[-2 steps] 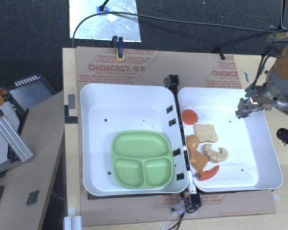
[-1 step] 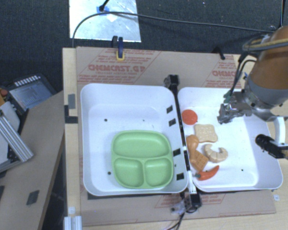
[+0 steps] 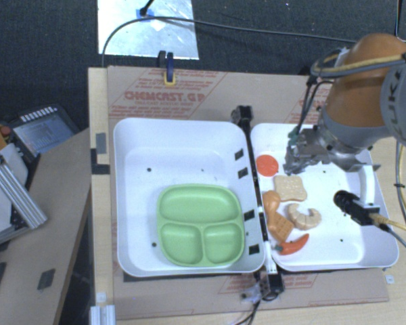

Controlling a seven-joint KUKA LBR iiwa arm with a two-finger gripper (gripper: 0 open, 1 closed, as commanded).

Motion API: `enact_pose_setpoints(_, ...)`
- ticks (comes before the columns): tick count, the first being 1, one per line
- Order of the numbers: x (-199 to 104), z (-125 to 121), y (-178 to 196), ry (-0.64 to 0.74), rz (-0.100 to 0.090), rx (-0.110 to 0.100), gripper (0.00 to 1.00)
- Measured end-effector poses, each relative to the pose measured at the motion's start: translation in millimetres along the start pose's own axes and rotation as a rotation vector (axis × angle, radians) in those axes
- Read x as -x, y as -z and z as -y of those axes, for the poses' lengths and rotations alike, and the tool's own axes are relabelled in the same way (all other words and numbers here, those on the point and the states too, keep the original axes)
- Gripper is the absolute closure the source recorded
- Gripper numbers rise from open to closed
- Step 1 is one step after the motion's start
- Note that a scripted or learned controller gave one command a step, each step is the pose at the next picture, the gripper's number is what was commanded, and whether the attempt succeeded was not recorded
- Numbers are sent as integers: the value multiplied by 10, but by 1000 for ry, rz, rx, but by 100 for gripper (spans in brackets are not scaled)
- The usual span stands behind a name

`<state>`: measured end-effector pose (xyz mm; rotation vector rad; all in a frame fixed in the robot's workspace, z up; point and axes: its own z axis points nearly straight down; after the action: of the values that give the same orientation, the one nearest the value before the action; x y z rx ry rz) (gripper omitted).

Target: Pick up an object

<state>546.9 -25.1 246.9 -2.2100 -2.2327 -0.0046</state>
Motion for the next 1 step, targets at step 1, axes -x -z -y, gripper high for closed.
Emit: enact_pose_setpoints(1, -600, 27, -152, 0, 0, -2, 100)
